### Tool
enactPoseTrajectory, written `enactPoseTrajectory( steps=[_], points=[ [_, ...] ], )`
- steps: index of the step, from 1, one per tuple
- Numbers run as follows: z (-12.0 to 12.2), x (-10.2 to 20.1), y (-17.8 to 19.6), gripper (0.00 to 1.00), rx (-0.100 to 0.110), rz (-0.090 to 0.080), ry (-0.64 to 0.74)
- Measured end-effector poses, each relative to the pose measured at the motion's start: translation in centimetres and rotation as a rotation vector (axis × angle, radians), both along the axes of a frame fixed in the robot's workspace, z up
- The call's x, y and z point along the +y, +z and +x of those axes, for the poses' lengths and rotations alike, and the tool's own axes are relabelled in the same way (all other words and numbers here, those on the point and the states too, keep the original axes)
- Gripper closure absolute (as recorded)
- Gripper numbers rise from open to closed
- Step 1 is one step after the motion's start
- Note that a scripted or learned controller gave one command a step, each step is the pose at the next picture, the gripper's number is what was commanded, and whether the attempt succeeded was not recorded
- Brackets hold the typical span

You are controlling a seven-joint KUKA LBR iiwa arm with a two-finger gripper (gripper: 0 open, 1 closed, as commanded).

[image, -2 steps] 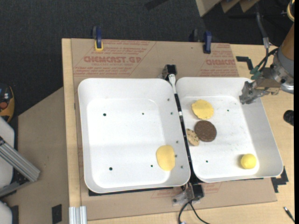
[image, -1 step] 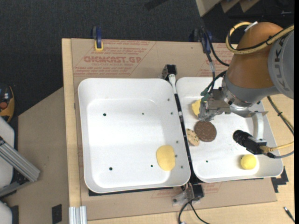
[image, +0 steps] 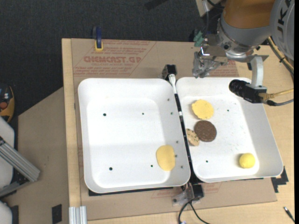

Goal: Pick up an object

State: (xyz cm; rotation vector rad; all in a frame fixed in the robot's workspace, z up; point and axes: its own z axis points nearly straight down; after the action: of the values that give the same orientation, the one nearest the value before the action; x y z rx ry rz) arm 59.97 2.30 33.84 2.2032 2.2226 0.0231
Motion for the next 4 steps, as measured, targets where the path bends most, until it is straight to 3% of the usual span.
enactPoseTrajectory(
  steps=[1,2,3,4],
  points=[
    [-1.1,3.1,11.2,1.0,0.002,0.0,-0.003],
    [-2.3,9.1,1.6,1.0,0.03,-0.002,-0.002],
    [-6.9,10.7,0.3,1.0,0.025,-0.002,-0.006],
    [-8.0,15.3,-11.2,1.0,0.034,-0.004,-0.005]
  ],
)
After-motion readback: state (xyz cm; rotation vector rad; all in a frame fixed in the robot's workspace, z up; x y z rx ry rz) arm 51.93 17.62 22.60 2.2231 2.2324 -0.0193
